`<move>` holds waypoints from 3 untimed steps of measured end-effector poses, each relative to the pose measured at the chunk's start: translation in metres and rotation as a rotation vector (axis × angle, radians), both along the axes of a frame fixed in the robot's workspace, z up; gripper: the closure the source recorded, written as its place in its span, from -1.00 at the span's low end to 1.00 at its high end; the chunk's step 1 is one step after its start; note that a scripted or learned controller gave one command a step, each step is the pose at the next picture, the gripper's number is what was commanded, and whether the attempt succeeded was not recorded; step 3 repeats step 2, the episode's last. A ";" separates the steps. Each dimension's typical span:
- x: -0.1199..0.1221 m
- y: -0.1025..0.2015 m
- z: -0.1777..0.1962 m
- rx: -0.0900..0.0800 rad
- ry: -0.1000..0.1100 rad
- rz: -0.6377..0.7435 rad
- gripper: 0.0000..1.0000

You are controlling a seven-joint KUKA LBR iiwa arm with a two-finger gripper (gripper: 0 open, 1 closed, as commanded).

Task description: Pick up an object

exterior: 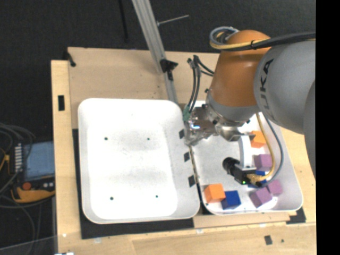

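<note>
Closest to the lens, grey arm [281, 84] with orange band, reaching over the right bin [289, 203]. Under its wrist, tool [202, 127] hanging low at that bin's far left corner, just beside the wall shared with the left bin [127, 102]. Cannot tell whether released or clenched: masked by the wrist. Nothing seen grasped.

Outward from the tool: orange block [215, 192] and blue block [231, 200] touching each other at the near rim, well apart from the tool. Further right, purple blocks [261, 197] scattered along the right side, with a second orange block [258, 139] toward the far right, partly behind cabling. All lying on the bin floor. Beyond, left bin with only faint grey smudges, then bare counter [61, 142] around both.

Judged as early in the task: no block raised or visibly held. Left to do, by the look of it: shift toward a block, perhaps the orange block as the clearest target, close on it, lift it off the floor.
</note>
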State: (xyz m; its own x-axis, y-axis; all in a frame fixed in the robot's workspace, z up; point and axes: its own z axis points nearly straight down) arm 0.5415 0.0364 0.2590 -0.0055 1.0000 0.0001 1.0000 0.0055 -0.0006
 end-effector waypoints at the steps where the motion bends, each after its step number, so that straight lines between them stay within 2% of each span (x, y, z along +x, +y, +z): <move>1: -0.006 0.051 0.002 0.001 -0.001 -0.001 1.00; 2: -0.005 0.051 0.002 0.001 -0.002 -0.004 -1.00; 3: -0.005 0.051 0.002 0.001 -0.002 -0.004 -1.00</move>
